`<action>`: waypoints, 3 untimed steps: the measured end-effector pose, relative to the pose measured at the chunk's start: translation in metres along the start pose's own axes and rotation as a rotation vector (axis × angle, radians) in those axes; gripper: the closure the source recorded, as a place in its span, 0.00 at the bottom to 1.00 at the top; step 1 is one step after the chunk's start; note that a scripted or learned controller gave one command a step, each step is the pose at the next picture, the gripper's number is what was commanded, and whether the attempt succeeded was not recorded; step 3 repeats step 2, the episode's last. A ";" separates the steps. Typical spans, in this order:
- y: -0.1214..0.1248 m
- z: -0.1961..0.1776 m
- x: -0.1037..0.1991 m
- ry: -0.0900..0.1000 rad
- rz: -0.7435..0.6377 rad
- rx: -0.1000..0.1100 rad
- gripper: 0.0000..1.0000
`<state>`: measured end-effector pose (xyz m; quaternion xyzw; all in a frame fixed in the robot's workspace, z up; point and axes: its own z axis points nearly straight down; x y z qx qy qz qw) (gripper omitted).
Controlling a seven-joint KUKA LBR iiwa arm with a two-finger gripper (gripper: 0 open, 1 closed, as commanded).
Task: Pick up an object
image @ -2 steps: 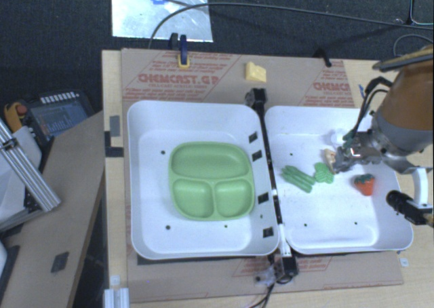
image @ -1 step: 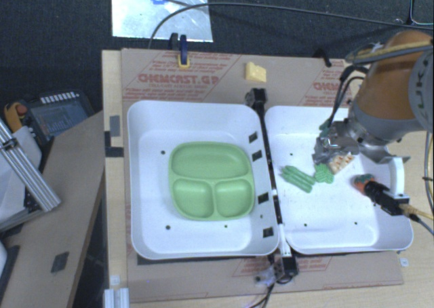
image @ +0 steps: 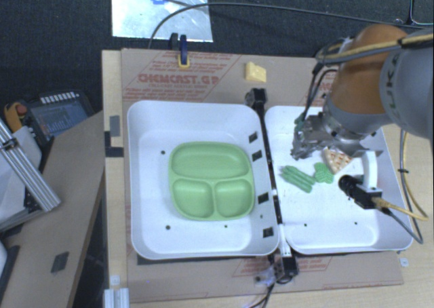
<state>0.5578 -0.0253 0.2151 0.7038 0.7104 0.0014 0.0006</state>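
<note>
Bins sit side by side on the bench, and we take the right bin (image: 325, 235) as our landmark. Inside it, toward its left wall, lies a green object (image: 306, 177); just beside that, farther from the wall, is a tan patterned object (image: 336, 159). The gripper (image: 306, 138) hangs just above the green object, near the bin's middle; we cannot tell how it is set. Bare white floor stretches along the bin's near edge. Left of the bin, the left bin (image: 146, 164) holds a green divided tray (image: 209, 181). Both rest on brown cardboard (image: 203, 76) over dark carpet.
</note>
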 end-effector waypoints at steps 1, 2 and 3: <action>0.011 0.006 0.058 0.001 -0.001 0.001 1.00; 0.016 0.002 0.102 0.001 0.000 0.000 1.00; 0.016 0.002 0.102 0.001 0.000 0.000 1.00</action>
